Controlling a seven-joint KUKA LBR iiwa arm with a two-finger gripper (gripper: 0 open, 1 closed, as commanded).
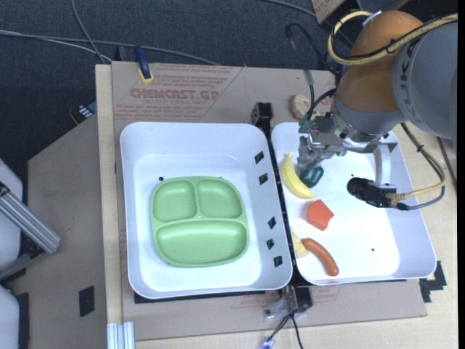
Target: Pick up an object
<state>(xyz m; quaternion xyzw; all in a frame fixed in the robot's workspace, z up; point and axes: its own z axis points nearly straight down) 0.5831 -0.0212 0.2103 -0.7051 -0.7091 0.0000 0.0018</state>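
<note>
My gripper [312,164] hangs low over the back left of the right bin [407,246]. A small teal object [314,175] lies right at its tip, partly hidden by it. A yellow banana [295,179] lies just to the left, against the bin's left wall. In front of the gripper sits a red-orange block [320,214]. Closer to the front edge, an orange-brown sausage [322,257] lies beside a small yellow piece [299,248].
The left bin [138,195] holds a green divided plate [199,220]. A row of black clips [270,224] runs along the wall between the bins. A pale round object [301,105] sits on the cardboard behind the right bin.
</note>
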